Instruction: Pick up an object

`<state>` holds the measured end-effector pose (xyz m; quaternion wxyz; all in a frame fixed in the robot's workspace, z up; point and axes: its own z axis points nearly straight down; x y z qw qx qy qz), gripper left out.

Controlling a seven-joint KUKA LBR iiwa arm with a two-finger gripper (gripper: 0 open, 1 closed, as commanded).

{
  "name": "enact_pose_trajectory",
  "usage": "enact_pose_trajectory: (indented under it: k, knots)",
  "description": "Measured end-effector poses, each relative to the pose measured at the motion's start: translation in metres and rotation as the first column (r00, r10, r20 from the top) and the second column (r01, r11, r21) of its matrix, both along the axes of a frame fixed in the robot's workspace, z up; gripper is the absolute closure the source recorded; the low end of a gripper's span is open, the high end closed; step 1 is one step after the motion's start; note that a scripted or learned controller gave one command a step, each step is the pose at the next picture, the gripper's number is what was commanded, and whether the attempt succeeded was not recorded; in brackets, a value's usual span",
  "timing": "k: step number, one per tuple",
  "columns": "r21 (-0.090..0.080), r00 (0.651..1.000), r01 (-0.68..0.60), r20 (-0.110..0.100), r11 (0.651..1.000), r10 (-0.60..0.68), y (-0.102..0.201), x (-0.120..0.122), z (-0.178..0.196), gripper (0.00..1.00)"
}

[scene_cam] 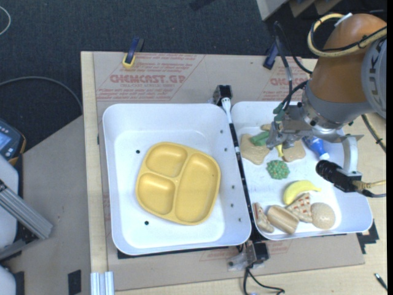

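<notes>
The right bin (355, 225) holds several toy foods. A green broccoli (277, 169) lies mid-bin, with a yellow banana (298, 191) below it. Along the near edge lie a pizza slice (302, 209), a round bun (323, 214) and a hot dog (281, 217). My gripper (284, 141) is low over the bin's far part, between a tan flat piece (253, 149) with a green leaf (260, 137) on its left and a blue item (316, 146) on its right. A tan slice (295, 153) sits just under it. The wrist hides what lies directly beneath.
The left bin (123, 140) holds a yellow divided plate (178, 182). A black divider strip (236, 155) runs between the bins. A black fitting with a cable (334, 174) hangs off the arm over the right bin's right side. Clamps (130, 53) sit on the far board edge.
</notes>
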<state>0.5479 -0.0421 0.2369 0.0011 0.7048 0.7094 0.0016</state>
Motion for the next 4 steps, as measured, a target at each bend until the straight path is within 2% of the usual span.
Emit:
enact_pose_trajectory:
  k: [1,2,3,4]
  knots:
    - [0.0,1.0,0.001,-0.003,1.0,-0.001,0.058,0.014,-0.018,1.0]
    - [-0.001,1.0,0.005,0.0,1.0,-0.005,0.062,0.016,-0.001,1.0]
    - [0.0,1.0,0.006,-0.008,1.0,-0.006,0.067,0.008,-0.017,1.0]
    - [-0.001,1.0,0.005,0.0,1.0,-0.005,0.064,0.022,-0.005,1.0]
